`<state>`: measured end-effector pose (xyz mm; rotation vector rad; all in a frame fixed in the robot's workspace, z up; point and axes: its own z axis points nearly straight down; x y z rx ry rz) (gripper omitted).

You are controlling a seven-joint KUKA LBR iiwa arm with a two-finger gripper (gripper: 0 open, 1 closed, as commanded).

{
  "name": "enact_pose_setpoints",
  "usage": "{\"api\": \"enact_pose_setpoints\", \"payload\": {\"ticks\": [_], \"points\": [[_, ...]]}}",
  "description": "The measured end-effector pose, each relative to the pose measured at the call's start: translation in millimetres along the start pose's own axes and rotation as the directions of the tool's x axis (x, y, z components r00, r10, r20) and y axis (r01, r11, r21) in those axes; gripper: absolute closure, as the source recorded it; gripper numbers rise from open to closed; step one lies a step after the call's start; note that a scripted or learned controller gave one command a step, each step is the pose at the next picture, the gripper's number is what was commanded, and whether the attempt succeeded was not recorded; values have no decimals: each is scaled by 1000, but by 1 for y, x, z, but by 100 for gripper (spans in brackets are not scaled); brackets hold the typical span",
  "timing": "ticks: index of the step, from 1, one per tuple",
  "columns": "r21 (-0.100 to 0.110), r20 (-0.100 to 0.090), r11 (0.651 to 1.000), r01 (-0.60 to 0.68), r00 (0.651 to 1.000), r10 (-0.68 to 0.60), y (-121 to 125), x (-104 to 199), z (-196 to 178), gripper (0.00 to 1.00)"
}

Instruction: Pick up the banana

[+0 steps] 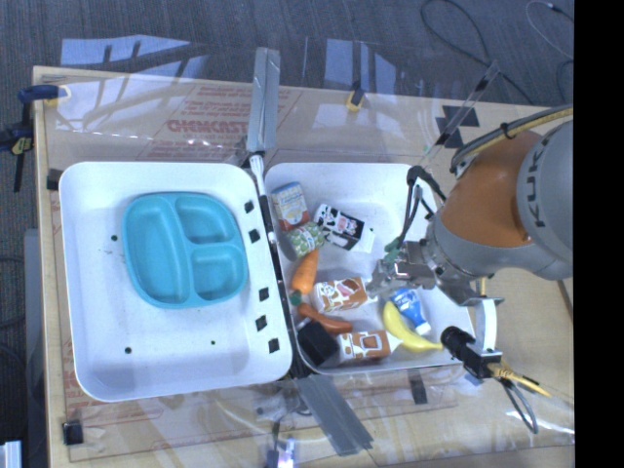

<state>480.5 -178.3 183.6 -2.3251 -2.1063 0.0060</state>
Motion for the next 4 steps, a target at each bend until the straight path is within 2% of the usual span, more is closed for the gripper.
{"api": "enact_pose_setpoints", "payload": {"ticks": [1, 2, 3, 4], "points": [[-1, -1, 999, 35, 999, -35, -2, -22, 16, 0], [0, 0, 999, 40, 999, -40, -2, -22, 7, 100], [0, 0, 999, 41, 999, -41, -2, -22, 7, 0], [-7, 1, 982, 187, 982, -187, 0, -26, 92, 0]]}}
